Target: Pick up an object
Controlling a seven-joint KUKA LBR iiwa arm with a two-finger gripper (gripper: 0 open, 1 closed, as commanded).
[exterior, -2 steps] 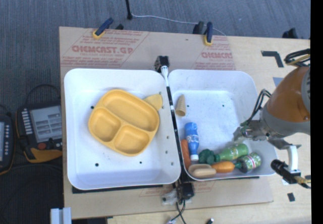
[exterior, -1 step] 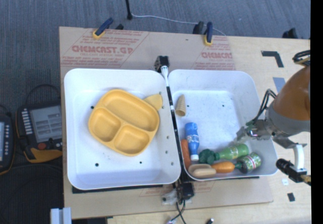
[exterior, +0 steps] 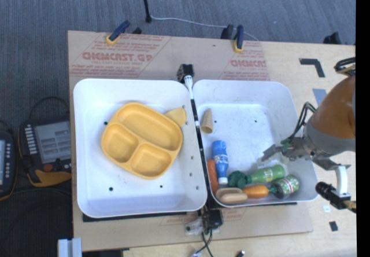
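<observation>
Gripper (exterior: pixel 276 153), whether clenched or released I cannot tell, hangs in the right bin (exterior: pixel 277 92) just above a green bottle (exterior: pixel 267 174). Beside that bottle lie a can (exterior: pixel 287 185), a carrot (exterior: pixel 255 191) and a blue bottle (exterior: pixel 219 160).

Two bins side by side on bench (exterior: pixel 115 56). Left bin (exterior: pixel 92 192): divided tray (exterior: pixel 141 139) in middle, wedge (exterior: pixel 177 115) touching tray's upper right edge. Right bin (exterior: pixel 243 91): cone (exterior: pixel 206 121) near left wall; bottle (exterior: pixel 219 160) below cone; carrot (exterior: pixel 213 176) left of bottle; along front wall, left to right, bun (exterior: pixel 230 195), second carrot (exterior: pixel 256 191), can (exterior: pixel 285 186); second bottle (exterior: pixel 257 176) just behind them. Gripper (exterior: pixel 276 153) over right bin's right side, above second bottle.
</observation>
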